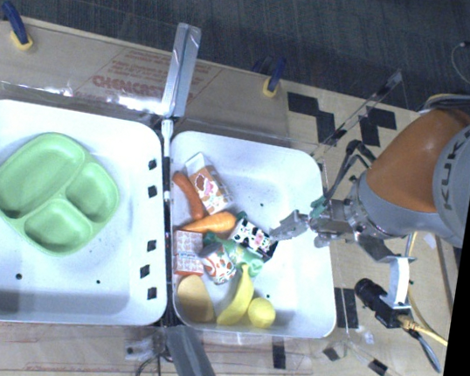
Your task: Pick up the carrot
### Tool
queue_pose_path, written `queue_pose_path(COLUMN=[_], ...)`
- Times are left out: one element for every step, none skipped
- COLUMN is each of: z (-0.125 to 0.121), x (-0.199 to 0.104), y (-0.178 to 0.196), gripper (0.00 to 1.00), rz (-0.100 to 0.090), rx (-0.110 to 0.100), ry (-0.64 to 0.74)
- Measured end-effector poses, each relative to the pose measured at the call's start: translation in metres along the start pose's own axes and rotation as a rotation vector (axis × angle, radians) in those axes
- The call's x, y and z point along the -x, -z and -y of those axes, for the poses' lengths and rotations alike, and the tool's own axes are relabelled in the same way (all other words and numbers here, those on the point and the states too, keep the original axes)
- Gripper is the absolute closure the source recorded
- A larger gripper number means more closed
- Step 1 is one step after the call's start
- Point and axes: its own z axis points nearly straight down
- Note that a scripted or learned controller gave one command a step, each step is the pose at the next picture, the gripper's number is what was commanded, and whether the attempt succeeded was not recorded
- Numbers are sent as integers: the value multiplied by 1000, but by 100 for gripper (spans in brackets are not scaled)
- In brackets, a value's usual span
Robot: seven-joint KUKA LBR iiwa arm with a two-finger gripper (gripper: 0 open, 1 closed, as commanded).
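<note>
The pincer (286, 226), whose opening I cannot tell from here, hangs over the right bin (308, 172) with the carrot (212, 222) just to its left among the toy food, probably light, stiff, smooth plastic, best gripped across its thick middle.

The grey arm (413, 180) reaches in from the right, its orange band broad above the wrist (349, 219). The wrist lies nearly level and points left. The gripper (286, 226) juts out from it, tilted down to the left, thin and dark.
</note>
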Motion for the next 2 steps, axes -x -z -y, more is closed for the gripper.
queue_pose_path(z=[18,-29], x=[22,-49], y=[-85,-108], gripper=[0,0], rz=[0,3], rx=[-1,6], ry=[-6,181])
